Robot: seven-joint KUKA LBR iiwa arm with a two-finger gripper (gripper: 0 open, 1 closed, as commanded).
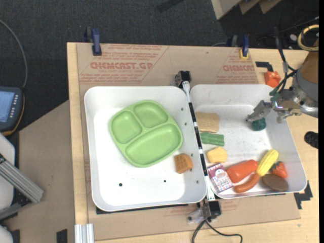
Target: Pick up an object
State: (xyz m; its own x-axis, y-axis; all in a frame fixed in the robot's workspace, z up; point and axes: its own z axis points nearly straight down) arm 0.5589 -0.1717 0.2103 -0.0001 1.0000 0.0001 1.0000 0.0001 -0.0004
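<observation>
Teal object [259,124] sits beneath spread fingers [256,113].

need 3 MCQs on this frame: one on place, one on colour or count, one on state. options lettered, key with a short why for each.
1. Where does the green divided plate lie?
A. in the left bin
B. in the right bin
C. on the bare bench

2. What colour is the toy corn cob?
A. blue
B. yellow
C. white

3. How does the hand stand relative to the teal object?
A. far over the left bin
B. resting on the green plate
C. right by it in the right bin

Key:
1 A: the plate sits on the floor of the left bin, left of the divider.
2 B: the cob at the right bin's lower end is yellow.
3 C: the hand is next to the teal object at the right bin's upper right.
</observation>
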